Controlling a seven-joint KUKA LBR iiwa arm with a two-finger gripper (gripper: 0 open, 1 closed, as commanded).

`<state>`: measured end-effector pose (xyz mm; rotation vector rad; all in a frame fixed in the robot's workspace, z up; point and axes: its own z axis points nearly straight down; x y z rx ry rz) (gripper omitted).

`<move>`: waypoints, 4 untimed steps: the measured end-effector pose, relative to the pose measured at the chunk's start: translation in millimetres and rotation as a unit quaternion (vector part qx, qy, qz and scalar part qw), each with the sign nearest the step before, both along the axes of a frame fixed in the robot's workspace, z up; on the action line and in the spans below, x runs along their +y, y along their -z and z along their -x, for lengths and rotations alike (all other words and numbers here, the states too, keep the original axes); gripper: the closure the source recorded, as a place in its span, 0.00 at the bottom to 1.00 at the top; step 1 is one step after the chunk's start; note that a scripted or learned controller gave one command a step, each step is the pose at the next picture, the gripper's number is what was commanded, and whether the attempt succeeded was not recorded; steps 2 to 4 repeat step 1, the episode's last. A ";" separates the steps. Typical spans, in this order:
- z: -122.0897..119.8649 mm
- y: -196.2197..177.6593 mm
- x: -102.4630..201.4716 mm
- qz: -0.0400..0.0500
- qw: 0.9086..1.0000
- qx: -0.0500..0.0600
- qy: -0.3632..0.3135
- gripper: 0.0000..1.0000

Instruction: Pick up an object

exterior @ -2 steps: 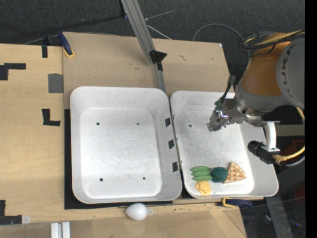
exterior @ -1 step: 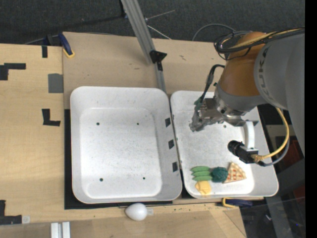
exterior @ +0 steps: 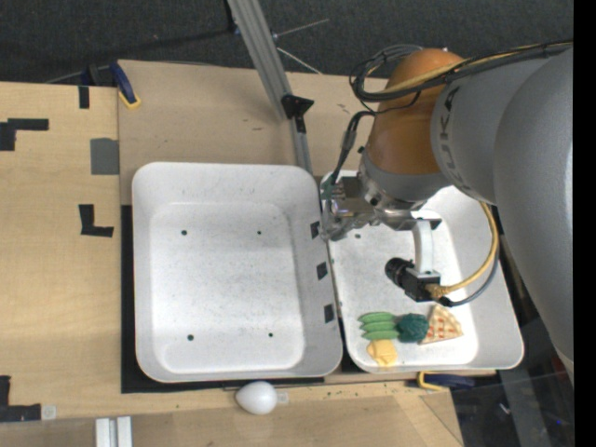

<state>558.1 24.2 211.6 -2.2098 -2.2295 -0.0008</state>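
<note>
Several toy foods lie at the near edge of the right bin [exterior: 498, 343]: a green pea pod [exterior: 377, 321], a dark green broccoli piece [exterior: 411, 327], a pizza slice [exterior: 444, 325] and a yellow piece [exterior: 382, 350]. My gripper [exterior: 338, 212] hangs under the orange-banded wrist at the far left side of the right bin, close to the wall between the bins. It is well behind the foods and apart from them. The wrist hides what is under it.
The left bin [exterior: 223, 268] lies beside the right one. A white egg [exterior: 256, 398] rests on the bench in front of the left bin. A slanted metal bar [exterior: 270, 63] stands behind the bins. A black fitting with a yellow cable [exterior: 414, 279] hangs off the arm.
</note>
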 end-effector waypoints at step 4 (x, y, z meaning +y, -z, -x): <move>-5.3 -13.7 53.4 0.000 1.000 0.000 0.001 1.00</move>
